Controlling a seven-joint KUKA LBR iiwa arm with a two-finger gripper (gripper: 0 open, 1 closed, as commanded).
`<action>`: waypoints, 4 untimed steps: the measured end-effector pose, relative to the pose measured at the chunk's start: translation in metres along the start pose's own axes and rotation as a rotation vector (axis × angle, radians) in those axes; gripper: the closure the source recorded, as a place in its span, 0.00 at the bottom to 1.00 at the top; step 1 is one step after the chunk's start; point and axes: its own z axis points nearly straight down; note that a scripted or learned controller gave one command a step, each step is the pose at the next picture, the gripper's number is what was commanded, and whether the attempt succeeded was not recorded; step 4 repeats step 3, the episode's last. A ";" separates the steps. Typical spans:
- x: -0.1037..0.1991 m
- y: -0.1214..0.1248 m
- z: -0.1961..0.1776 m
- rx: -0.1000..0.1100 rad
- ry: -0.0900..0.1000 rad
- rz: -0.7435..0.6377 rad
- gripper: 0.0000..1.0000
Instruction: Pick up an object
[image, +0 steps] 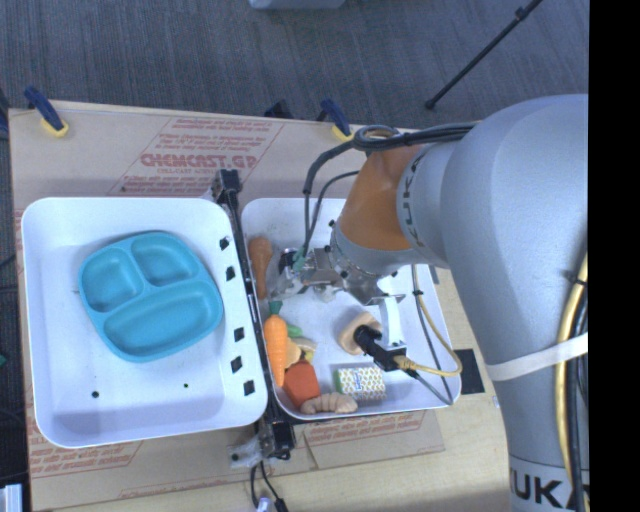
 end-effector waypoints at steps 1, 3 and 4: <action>-0.016 0.047 -0.001 -0.003 -0.002 -0.144 0.00; 0.007 0.010 -0.125 -0.004 -0.001 0.062 1.00; 0.007 0.010 -0.125 -0.004 -0.001 0.062 1.00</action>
